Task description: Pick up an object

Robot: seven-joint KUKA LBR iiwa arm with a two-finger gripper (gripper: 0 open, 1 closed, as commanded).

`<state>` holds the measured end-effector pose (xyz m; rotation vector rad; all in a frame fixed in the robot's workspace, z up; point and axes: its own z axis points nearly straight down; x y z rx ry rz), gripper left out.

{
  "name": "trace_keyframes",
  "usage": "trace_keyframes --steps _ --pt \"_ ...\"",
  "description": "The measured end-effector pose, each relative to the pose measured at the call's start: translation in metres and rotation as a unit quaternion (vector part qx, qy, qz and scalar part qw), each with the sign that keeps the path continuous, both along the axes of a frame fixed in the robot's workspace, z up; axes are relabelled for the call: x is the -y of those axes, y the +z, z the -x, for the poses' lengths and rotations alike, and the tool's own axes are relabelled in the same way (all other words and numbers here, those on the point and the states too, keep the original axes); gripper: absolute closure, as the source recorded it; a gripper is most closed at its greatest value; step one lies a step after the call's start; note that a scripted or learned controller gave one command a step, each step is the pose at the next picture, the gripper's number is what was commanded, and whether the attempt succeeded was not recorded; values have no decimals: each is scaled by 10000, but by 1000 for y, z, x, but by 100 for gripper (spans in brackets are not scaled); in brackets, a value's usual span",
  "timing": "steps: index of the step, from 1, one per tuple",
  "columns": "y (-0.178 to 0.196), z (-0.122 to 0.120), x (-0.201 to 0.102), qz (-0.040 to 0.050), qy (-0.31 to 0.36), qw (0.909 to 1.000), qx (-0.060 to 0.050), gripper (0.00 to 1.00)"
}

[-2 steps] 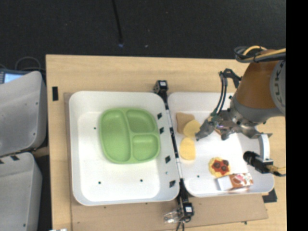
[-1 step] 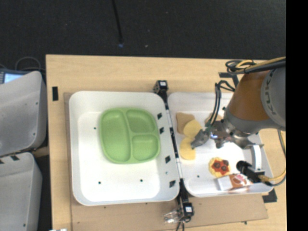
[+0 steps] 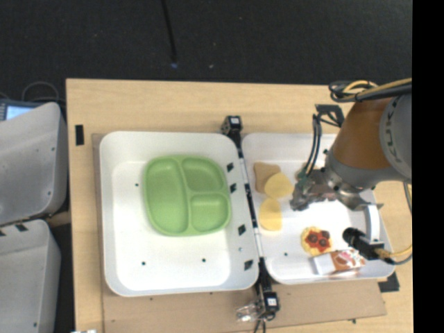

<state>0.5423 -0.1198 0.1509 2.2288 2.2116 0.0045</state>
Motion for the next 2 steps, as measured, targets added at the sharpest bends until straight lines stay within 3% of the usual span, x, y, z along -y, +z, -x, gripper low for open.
trace_keyframes --steps 2 --pt "99 -9 6 10 54 10000 11 100"
